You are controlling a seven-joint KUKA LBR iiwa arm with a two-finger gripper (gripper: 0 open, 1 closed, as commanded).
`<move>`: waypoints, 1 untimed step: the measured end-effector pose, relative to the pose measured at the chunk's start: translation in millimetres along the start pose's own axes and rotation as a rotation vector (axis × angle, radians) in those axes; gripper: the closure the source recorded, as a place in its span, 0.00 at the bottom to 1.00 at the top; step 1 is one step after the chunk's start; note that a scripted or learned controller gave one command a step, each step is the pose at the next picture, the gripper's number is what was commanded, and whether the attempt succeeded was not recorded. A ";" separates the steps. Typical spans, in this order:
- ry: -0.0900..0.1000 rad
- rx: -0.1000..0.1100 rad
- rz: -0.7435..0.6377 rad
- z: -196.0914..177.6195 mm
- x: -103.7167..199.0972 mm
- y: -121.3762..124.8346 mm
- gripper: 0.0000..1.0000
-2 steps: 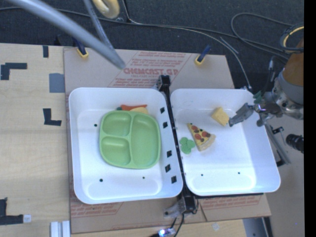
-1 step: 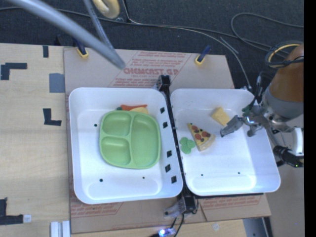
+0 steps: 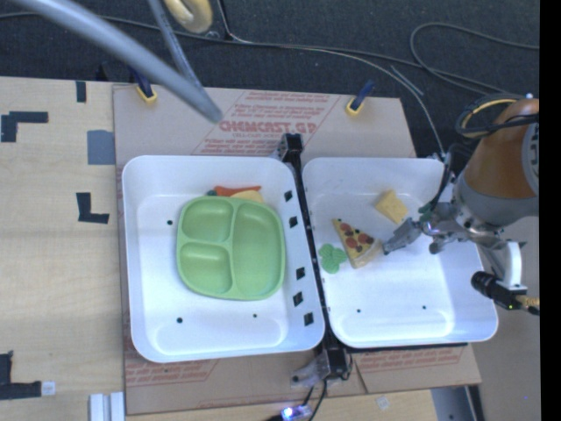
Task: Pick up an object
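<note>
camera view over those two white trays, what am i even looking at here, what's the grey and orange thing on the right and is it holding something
It is one picture, taken by a fixed camera above a bench, looking down at a slant. The grey and orange thing is a robot arm reaching in from the right. Its gripper hangs low over the right bin, close beside a toy pizza slice; nothing visibly sits between the jaws, so I would not call anything held. That bin also has a yellow block and a small green piece. The left bin holds a green divided plate, with an orange and yellow toy peeking out behind it.
</note>
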State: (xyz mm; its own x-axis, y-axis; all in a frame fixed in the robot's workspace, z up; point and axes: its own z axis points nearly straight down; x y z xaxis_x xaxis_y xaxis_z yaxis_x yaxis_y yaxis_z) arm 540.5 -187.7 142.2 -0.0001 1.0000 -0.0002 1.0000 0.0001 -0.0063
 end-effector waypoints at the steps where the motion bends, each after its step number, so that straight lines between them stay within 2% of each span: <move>1: -0.001 -0.002 -0.001 53.5 0.4 -0.6 0.00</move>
State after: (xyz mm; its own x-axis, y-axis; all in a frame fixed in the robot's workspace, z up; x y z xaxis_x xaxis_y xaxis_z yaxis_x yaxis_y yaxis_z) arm 539.5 -187.2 88.7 -0.0012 1.0000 -0.0011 1.0000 0.0012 -0.0039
